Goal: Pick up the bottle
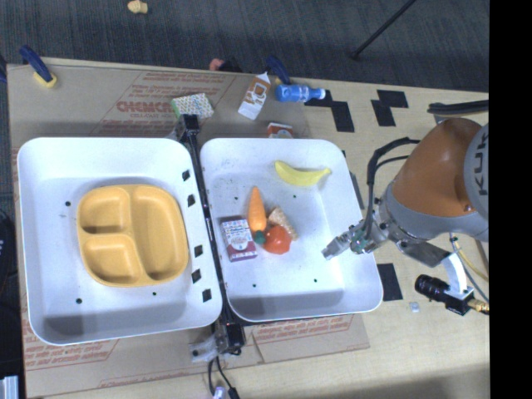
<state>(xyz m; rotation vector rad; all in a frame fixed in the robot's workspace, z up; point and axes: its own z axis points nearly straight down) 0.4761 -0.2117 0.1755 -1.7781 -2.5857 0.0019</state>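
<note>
The gripper (342,246) hangs low at the right bin's (357,285) four o'clock side; whether its jaws are spread or pressed together I cannot tell. Toward nine o'clock lie a tomato (278,239), carrot (257,209) and small carton (238,239); a banana (301,173) sits at twelve o'clock. The bottle (296,94) lies on its side outside the bins, beyond the rim at twelve o'clock, so reaching it probably means travelling well past the bin.
</note>
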